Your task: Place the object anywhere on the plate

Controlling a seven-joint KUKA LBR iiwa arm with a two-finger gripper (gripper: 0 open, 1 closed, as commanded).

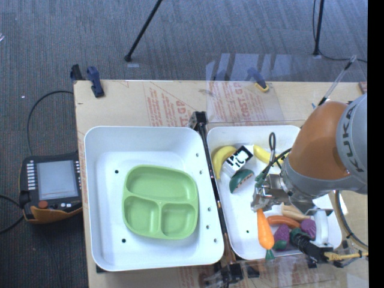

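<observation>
A green plate [161, 201] with three compartments lies in the left white bin [102, 161]. The right white bin [240, 245] holds toy food: a yellow banana [222, 156], a white and black box [238, 158], a dark green piece [242, 179], an orange carrot [264, 229], a reddish sausage [287, 221] and purple pieces [282, 233]. My gripper [263, 200] hangs low in the right bin, just above the carrot's top end and right of the dark green piece. The arm's grey and orange wrist [321, 152] hides the bin's right part.
A teach pendant [51, 185] lies on the floor left of the bench. Blue clamps [95, 81] grip the bench's back edge. A black divider [210, 173] runs between the two bins. Tripod legs [147, 23] stand behind the bench.
</observation>
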